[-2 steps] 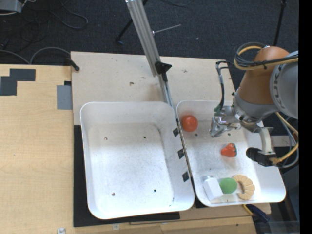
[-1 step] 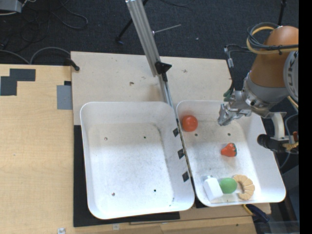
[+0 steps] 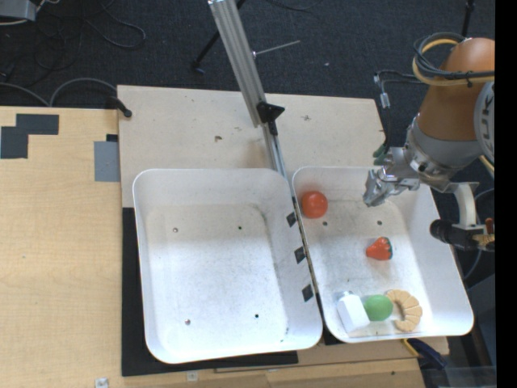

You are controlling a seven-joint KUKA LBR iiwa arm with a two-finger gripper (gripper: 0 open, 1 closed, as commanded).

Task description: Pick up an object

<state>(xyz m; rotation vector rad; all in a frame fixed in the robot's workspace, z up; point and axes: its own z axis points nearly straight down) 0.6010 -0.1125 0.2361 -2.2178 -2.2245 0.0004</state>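
Hand [image 3: 377, 191] above unlabelled strawberry [image 3: 380, 249]

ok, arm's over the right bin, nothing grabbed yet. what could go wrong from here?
1. The gripper hangs between the red ball and the strawberry, over neither; a straight descent would likely close on bare bin floor.
2. The ball is round and close to the divider between the bins; a nudge may roll it against that wall.
3. The white block, green ball and pastry sit bunched in the near corner, so a pick there may catch two.
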